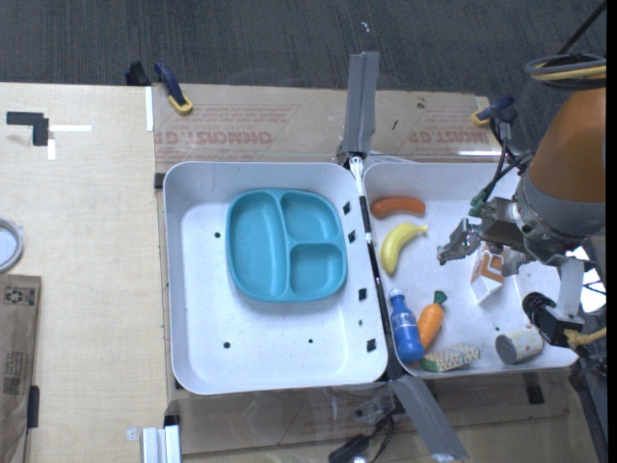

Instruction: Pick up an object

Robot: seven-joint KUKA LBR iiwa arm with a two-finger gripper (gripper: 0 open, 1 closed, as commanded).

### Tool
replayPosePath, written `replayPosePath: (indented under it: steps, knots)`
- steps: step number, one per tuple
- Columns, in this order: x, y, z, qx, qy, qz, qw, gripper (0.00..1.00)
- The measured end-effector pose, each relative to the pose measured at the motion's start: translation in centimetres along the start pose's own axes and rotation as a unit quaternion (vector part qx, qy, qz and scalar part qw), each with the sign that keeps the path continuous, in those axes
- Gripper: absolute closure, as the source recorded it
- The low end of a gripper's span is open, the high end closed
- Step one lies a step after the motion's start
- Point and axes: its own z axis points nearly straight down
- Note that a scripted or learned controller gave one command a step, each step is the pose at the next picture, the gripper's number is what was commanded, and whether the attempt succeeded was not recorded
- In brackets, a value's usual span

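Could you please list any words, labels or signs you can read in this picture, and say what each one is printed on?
"CHEMC21 GF", as far as it can be made out: red print, upside down in this view, on the cardboard sheet behind the bins; the same print on its right part is too faint to read.
Recycling-type symbol on the brown paper bag at the left edge; its small print is too blurred to read.

Two smooth white plastic bins [183,287] sit on a pale, matt wooden bench [77,220], backed by printed brown cardboard [260,123]. A glossy turquoise plastic plate [286,245] lies in the left bin. At three o'clock, shiny plastic toy food: a yellow banana [399,244], an orange carrot [430,322], a blue bottle [405,328]. The gripper [461,247] looks dull grey metal.
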Motion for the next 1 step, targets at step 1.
replayPosePath:
  steps: [1]
  knots:
    - [-1.00,3.91,-0.23,0.001,-0.001,0.153,0.9882,0.00]
